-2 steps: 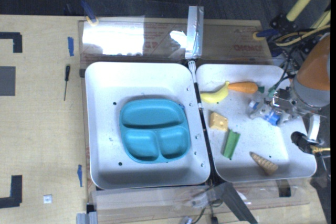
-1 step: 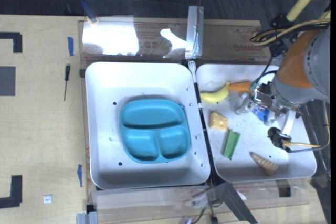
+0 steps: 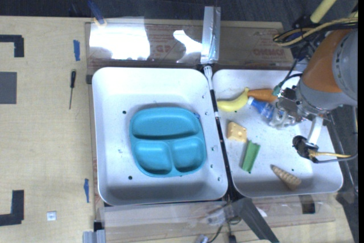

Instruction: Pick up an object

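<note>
Camera view, gripper (image 3: 278, 116) low beside carrot (image 3: 261, 94) in right bin (image 3: 333, 181).
Seemingly placed for a pick; grip state impossible to tell.

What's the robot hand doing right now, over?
Gripper low in right bin, by the carrot and banana. Grip unclear. Cheese wedge, green block, cone lie loose. Nothing blocking.

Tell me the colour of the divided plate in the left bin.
Light blue; the divided plate shows clearly in the camera view.
</note>
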